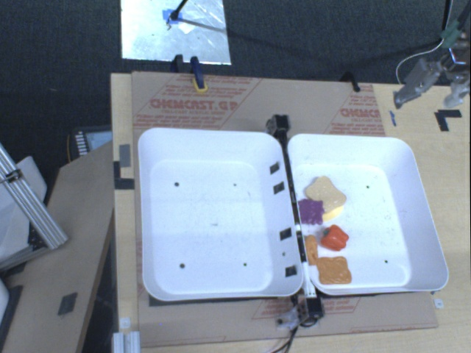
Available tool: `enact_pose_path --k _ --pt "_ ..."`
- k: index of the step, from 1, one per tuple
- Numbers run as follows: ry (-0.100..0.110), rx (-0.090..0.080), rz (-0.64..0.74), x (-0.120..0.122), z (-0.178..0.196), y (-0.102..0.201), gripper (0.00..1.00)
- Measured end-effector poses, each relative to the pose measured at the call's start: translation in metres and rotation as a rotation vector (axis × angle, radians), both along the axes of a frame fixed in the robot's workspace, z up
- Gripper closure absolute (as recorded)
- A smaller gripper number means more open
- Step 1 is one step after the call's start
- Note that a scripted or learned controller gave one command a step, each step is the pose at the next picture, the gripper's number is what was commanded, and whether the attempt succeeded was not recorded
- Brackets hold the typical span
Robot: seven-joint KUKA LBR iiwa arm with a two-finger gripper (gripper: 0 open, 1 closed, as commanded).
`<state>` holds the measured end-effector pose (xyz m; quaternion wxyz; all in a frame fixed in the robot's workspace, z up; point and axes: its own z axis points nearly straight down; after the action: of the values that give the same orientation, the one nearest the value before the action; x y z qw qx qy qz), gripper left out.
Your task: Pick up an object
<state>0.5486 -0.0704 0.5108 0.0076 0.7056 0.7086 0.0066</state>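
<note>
Several small toy foods lie clustered at the left side of the right bin (pixel 397 197): a beige bread-shaped piece (pixel 325 190) resting on a yellow piece (pixel 335 211), a purple grape bunch (pixel 310 211), a red pepper (pixel 335 237), a thin orange strip (pixel 311 248) and an orange-brown flat piece (pixel 333 271). My gripper (pixel 428 79) hangs at the upper right, beyond the right bin's far corner and well away from the foods. It is small and blurred here, and nothing shows in it.
The left bin (pixel 210 212) sits beside the right one, joined by a black-clipped divider (pixel 291 212). Both rest on a cardboard sheet (pixel 243 101) on the wooden bench. A shiny metal plate (pixel 175 20) lies at the back, and an aluminium rail (pixel 26 197) stands at the left.
</note>
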Motion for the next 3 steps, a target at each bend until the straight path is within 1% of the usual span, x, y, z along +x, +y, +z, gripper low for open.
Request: enact_pose_path --k 1,2,3 --pt "0.014 0.004 0.01 -0.013 0.027 0.098 0.0" --pt "0.013 0.002 0.003 -0.012 0.036 0.092 1.0" --pt "0.019 0.004 0.009 -0.049 0.024 0.174 1.0"
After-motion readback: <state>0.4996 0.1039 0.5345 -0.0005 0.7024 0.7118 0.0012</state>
